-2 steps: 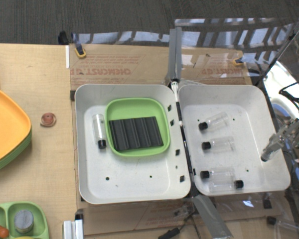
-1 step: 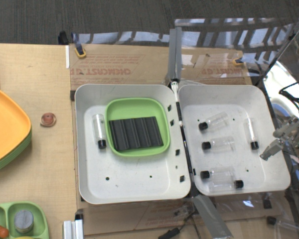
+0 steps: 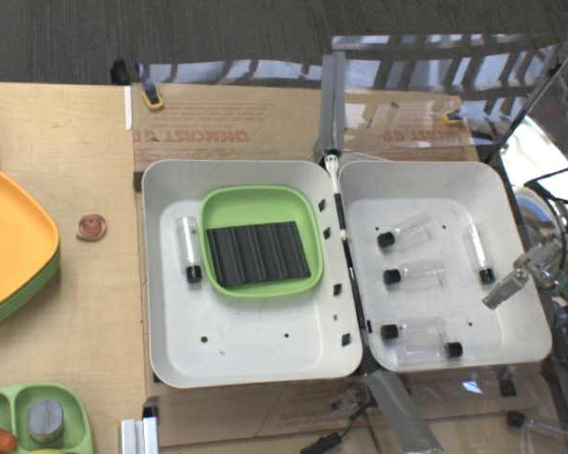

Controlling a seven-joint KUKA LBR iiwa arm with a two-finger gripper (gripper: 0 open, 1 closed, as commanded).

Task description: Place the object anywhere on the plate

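Note:
A green square plate (image 3: 257,198) rests in the left bin (image 3: 246,348), and a black ridged slab (image 3: 257,253) lies flat across its middle. Just left of the plate a clear tube with a black cap (image 3: 187,247) lies on the bin floor. The right bin (image 3: 435,197) holds several more clear black-capped tubes, among them one (image 3: 404,232) near its centre and one (image 3: 478,252) toward the right wall. My gripper (image 3: 504,291) hangs at the right bin's right side, just below that right-hand tube, with nothing visibly in it.
Stacked orange plates (image 3: 14,244) and a small red knob (image 3: 92,226) sit on the wooden bench to the left. A green divided tray (image 3: 38,419) is at the bottom left. Cardboard lies under and behind the bins.

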